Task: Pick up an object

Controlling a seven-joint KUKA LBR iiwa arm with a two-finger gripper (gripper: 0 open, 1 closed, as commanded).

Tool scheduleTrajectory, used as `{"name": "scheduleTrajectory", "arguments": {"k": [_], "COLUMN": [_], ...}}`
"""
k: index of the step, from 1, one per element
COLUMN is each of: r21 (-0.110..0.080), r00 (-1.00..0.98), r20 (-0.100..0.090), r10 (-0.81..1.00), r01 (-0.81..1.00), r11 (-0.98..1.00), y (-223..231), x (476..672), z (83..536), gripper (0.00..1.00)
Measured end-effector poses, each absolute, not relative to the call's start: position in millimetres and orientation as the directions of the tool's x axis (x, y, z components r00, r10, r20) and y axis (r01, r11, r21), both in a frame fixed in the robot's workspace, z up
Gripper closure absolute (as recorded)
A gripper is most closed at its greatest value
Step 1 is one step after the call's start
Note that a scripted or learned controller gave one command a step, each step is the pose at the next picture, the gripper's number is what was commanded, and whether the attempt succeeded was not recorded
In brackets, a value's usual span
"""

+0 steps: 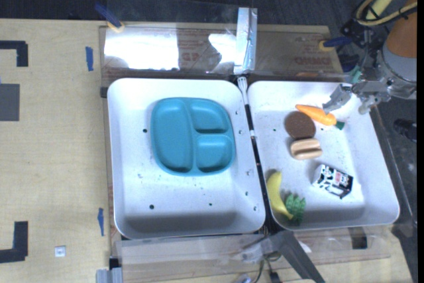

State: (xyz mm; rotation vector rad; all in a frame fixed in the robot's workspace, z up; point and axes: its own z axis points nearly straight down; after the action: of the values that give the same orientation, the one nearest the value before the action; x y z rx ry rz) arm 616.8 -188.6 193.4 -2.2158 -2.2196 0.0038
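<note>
One carrot (316, 114), orange with a green tip, lies in the right bin (377, 162) near its far edge, touching a brown round piece (299, 124). The gripper (351, 97) hangs spread apart just beside the carrot's right end, gripping nothing. Nearby lie a bun (305, 148), banana (275, 194) and broccoli (295, 205).

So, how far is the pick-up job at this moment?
Done: the gripper has reached the right bin, at its upper right, and its fingers stand open near the carrot. In hand: nothing sits between the fingers. Left: closing on an object and lifting it. The carrot, brown round piece, bun, banana and broccoli all lie in the bin.
</note>
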Motion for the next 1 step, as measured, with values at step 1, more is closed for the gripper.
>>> {"name": "scheduleTrajectory", "arguments": {"k": [1], "r21": [0.002], "r00": [-0.151], "r20": [0.0], "r10": [0.989], "r01": [0.989], "r11": [0.151], "y": [-195.1], "x": [642.5], "z": [96.3], "gripper": [0.0]}}
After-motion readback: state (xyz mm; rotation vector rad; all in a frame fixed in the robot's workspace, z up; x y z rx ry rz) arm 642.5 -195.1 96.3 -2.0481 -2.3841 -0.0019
